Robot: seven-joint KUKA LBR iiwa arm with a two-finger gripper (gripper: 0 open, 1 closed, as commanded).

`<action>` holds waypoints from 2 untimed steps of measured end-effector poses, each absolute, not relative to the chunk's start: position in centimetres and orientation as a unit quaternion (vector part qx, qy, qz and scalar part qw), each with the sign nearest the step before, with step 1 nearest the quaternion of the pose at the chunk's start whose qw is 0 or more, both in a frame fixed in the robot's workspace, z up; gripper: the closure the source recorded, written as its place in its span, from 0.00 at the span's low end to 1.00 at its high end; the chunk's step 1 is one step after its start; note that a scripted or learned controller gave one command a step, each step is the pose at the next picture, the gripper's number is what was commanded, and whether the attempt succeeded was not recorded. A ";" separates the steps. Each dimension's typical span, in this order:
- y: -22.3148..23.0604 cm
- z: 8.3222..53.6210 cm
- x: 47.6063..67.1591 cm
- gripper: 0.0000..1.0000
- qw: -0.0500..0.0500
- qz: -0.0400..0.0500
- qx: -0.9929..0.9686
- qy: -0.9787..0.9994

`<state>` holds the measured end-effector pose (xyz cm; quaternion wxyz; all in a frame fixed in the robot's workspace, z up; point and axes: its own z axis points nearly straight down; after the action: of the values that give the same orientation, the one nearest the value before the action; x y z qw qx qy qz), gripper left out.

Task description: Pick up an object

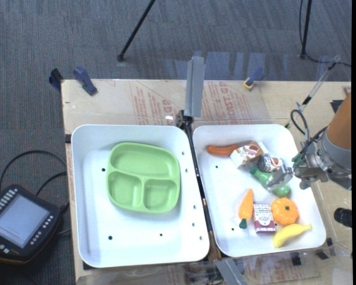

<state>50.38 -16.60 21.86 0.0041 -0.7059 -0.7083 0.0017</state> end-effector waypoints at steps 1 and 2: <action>-15.2 8.5 53.6 0.00 0.003 0.001 -0.723 -0.691; -14.9 8.4 56.4 0.00 0.004 0.002 -0.754 -0.657</action>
<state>56.45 -14.85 8.45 0.0037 -0.7542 -0.6566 0.0018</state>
